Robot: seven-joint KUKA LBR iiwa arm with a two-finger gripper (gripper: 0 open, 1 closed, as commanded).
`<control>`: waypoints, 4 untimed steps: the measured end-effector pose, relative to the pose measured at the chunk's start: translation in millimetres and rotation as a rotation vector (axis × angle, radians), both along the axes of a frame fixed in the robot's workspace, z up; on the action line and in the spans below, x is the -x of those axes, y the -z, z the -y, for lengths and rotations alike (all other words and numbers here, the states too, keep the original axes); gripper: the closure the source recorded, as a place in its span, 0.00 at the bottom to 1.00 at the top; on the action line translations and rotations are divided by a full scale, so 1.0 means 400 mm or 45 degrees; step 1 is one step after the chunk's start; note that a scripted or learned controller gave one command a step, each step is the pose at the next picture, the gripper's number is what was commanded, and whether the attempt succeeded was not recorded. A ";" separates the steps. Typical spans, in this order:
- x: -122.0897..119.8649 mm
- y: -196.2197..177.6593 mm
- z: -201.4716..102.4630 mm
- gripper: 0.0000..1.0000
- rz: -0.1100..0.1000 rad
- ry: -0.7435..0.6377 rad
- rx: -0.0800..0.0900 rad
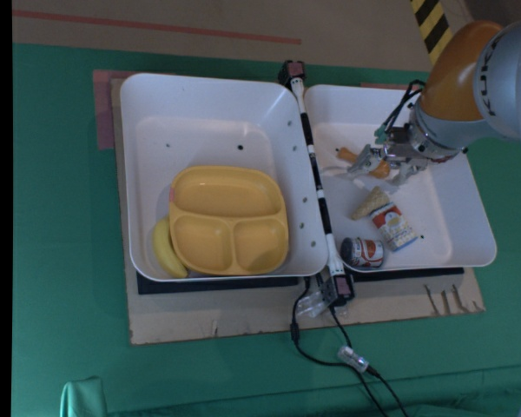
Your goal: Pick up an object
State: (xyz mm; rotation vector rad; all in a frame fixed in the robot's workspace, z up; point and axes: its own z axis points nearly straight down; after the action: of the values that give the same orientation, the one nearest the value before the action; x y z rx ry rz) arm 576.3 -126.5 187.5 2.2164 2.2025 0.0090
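I see an orange object (380, 168) in the right bin (469, 224), in its upper middle part, right under my tool (384, 162). The tool sits low over it, touching or nearly so, and part of the orange piece is hidden by the metal parts. I cannot tell from this slant whether the tool is wide or narrow, nor whether the piece is between anything. A small orange-and-white bit (346, 155) lies just to the left of it, toward the bin's left wall.

Below the tool, apart from it, lies a tan wedge-shaped piece (370, 204), and just beside that a small red-and-white carton (393, 227). Near the bin's front left corner a small can (362, 252) lies on its side.

The arm (478, 72) comes in from the right, its orange band above the wrist.

The left bin (148, 111) holds a yellow divided tray (228, 220) with a banana (166, 248) just beside its left edge. Both bins rest on cardboard over the green counter (61, 233), with cables (347, 354) trailing in front
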 end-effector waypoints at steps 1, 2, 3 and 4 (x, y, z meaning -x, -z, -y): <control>-0.007 -0.041 0.009 1.00 0.021 0.009 0.008; -0.007 -0.041 0.009 0.00 0.020 0.009 0.008; -0.013 -0.079 0.016 1.00 0.038 0.017 0.013; -0.013 -0.079 0.016 0.00 0.037 0.017 0.013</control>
State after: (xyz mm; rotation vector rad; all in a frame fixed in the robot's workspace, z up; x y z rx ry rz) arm 581.4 -132.8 219.1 2.2109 2.1684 0.0296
